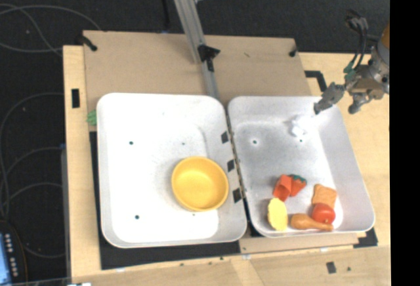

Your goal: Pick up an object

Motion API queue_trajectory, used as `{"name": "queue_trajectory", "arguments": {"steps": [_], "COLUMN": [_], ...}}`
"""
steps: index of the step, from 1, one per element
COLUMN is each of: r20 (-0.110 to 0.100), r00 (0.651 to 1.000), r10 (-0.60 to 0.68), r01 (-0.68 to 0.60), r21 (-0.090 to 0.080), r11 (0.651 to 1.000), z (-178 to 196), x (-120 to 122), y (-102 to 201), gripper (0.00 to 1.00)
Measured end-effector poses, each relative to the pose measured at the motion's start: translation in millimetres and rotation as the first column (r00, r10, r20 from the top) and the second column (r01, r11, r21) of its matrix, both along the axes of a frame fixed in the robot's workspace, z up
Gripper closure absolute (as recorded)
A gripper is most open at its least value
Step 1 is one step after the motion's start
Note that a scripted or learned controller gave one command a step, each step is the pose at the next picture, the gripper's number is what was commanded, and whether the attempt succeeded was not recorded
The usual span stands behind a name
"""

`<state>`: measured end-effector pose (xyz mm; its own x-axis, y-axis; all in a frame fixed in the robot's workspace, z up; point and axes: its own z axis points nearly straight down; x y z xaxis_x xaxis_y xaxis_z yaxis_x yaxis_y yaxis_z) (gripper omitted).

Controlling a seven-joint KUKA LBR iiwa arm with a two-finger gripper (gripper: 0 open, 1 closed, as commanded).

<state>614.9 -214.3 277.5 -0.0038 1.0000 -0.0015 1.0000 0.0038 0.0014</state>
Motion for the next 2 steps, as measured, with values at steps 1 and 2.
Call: {"name": "queue_trajectory", "arguments": {"steps": [1,2], "r20": [-0.001,-0.007], "r00": [1.000,1.000], "r10": [0.000,-0.004], "r01": [0.000,0.004], "r21": [-0.001,-0.001], "r11": [1.000,1.000], "z": [0,-62], "x": [0,-5], "y": [0,2], "gripper": [0.00,0.00]}}
